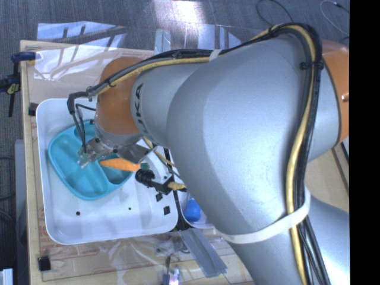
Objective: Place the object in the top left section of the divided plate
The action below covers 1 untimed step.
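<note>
My arm [249, 135] covers most of the bench [53, 64], reaching over the left bin [53, 218]. The blue divided plate [77, 171] lies in that bin. My end effector [89, 156] sits over the plate's middle; whether it is open or closed I cannot tell. The carrot [120, 165] lies at the plate's right edge, long axis across, tapered end pointing left toward my end effector. A blue thing [193, 209] peeks out below my arm.
</note>
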Tool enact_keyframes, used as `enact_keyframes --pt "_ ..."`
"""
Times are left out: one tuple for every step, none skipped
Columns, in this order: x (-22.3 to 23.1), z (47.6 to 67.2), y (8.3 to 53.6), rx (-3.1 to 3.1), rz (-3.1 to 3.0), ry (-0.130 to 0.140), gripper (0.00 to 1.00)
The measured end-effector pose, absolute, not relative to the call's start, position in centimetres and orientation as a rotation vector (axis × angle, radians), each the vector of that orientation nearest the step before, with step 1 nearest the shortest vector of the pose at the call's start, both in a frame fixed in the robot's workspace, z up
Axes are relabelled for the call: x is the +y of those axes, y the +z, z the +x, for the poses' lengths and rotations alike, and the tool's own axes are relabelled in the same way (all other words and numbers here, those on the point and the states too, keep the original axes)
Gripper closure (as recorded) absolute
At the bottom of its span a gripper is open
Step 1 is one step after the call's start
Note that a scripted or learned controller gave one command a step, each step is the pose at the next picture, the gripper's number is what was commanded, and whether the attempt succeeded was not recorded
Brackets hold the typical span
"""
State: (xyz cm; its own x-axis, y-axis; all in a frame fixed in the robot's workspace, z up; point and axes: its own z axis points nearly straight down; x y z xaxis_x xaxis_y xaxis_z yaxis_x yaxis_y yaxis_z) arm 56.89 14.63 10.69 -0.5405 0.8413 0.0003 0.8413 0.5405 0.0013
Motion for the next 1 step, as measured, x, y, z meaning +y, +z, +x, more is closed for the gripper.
enact_keyframes --pt "15.72 60.25 12.48 2.816 1.394 0.000 1.00"
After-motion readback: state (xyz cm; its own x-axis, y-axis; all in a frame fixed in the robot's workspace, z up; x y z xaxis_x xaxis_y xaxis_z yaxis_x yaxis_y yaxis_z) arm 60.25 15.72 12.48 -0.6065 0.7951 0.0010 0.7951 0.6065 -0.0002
